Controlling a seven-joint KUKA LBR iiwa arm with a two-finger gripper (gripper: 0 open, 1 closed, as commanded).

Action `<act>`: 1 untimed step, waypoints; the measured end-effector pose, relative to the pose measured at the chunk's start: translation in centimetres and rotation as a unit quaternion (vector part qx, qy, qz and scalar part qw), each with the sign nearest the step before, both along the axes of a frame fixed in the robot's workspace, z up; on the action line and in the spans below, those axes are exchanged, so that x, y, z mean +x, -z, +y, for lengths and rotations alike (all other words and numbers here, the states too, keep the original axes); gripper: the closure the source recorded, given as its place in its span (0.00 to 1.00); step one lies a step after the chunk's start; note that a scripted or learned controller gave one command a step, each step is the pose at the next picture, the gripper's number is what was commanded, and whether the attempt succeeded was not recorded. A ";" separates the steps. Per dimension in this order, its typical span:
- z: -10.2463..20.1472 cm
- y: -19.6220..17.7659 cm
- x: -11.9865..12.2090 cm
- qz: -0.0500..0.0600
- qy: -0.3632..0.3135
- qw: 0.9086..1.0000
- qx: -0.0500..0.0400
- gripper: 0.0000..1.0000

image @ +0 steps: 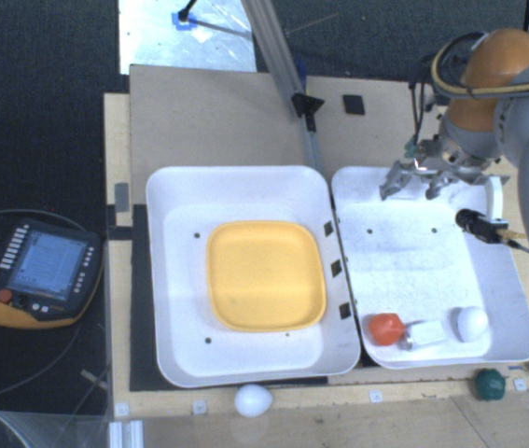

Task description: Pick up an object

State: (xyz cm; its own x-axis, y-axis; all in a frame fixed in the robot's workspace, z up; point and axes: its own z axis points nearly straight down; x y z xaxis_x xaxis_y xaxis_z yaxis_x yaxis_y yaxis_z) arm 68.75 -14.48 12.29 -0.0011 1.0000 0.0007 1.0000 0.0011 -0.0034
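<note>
Since the task names no single target, we log three loose things as candidates. All lie along the near edge of the right bin [413,269]. The red piece [384,328] is rounded and orange-red, and sits nearest the divide between the bins. Just beside it, possibly touching, lies a pale piece [423,334], small and whitish; we cannot tell its shape. The white ball [471,322] is round and smooth, and sits near that bin's near right corner.

The gripper [411,190] hangs over the far edge of the same bin, well apart from all three. Its fingers stand spread with nothing between them. The grey arm with its orange band comes in from the right.

A yellow plate [267,274], square with rounded corners, lies flat in the middle of the left bin [166,278].

The bench [217,119] is tan board. On it, in front of the left bin, rests a white egg [253,400]. A green ball [490,384] rests beyond the right bin's near right corner. A black square [354,105] lies behind the right bin. A grey pole [269,26] slants down to a black clamp [306,106] at the far junction of the bins.

The floor [40,110] is dark carpet. A pendant [35,271] with a lit screen lies on it to the left, its cable trailing. Beyond the bench we note a bright patch [157,17].
</note>
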 end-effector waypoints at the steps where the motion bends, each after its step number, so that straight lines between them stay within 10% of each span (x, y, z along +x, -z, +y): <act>1: 0.0 3.4 0.0 -0.001 0.000 1.000 0.000 0.00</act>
